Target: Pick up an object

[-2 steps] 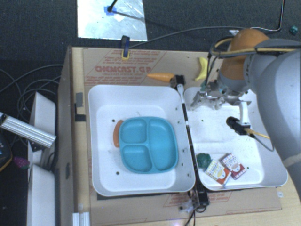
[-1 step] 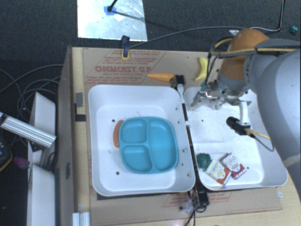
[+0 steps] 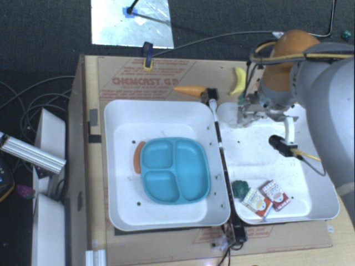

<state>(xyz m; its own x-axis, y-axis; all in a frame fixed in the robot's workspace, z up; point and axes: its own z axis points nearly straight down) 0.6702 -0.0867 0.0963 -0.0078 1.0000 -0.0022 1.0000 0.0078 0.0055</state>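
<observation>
Your gripper (image 3: 244,115) sits low at the right bin's (image 3: 321,204) far-left corner — jaw spread cannot be told, nothing seen in it. Pickable items cluster along the near edge: green object (image 3: 240,188), two small packets (image 3: 255,201) (image 3: 275,195). Left bin (image 3: 119,148) — blue tray (image 3: 175,169).

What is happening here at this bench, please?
A grey robot arm reaches in from the right and hangs over the far end of the right bin, apparently trying to pick something up. A small green object and two snack packets lie at that bin's near end. The left bin holds a blue divided plate with an orange sausage-like piece beside it.
</observation>
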